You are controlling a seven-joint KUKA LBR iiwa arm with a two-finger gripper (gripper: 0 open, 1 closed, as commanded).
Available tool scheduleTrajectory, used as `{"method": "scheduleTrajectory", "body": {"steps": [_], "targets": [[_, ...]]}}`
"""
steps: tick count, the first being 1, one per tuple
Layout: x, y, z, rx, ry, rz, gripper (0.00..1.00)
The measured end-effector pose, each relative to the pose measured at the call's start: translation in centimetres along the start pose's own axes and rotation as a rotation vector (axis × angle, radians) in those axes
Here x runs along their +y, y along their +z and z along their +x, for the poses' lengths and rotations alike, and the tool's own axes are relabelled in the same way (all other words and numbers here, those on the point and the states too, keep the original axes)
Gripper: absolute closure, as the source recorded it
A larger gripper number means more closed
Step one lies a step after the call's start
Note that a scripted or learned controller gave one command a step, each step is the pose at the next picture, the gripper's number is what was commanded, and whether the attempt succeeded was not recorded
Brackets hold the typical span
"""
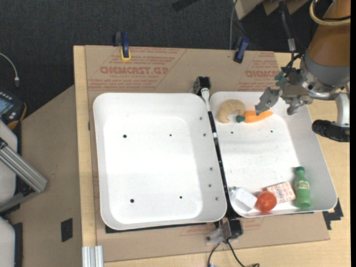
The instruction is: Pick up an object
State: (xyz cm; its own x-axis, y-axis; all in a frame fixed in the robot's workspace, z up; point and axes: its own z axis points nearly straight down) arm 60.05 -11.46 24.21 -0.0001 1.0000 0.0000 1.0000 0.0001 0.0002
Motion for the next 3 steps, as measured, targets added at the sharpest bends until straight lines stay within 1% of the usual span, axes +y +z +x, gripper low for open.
{"method": "scheduleTrajectory", "body": {"steps": [1, 2, 3], "targets": [[-7.6, 0.2, -6.5, 0.000, 0.008, 0.005, 0.00], [-1.6, 10.7, -2.1, 0.004, -0.005, 0.008, 0.00], [2.8, 14.8, 1.4, 0.001, -0.005, -0.001, 0.00]]}}
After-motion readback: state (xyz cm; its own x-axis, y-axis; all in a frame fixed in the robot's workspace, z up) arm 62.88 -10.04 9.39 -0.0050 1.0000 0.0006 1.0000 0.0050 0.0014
